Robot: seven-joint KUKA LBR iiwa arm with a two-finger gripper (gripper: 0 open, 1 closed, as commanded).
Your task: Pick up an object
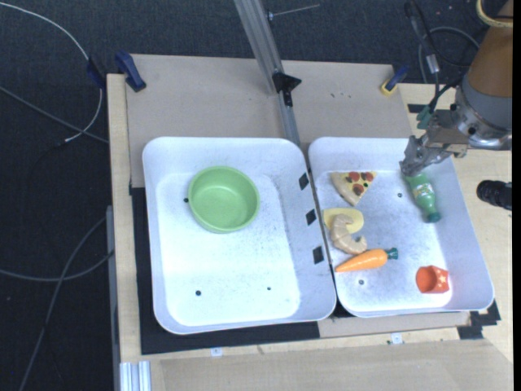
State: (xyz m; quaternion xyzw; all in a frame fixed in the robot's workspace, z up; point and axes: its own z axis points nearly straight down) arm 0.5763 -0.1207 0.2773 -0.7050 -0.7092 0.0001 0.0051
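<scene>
In the right bin, the pincer, whose state I cannot tell, hangs above the green bottle: probably light, slick; grip mid-body.

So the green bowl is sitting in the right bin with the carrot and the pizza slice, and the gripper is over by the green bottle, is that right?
Not quite. The camera view shows the green bowl in the left bin, alone. The carrot and pizza slice lie in the right bin, and the gripper is indeed by the green bottle.
</scene>
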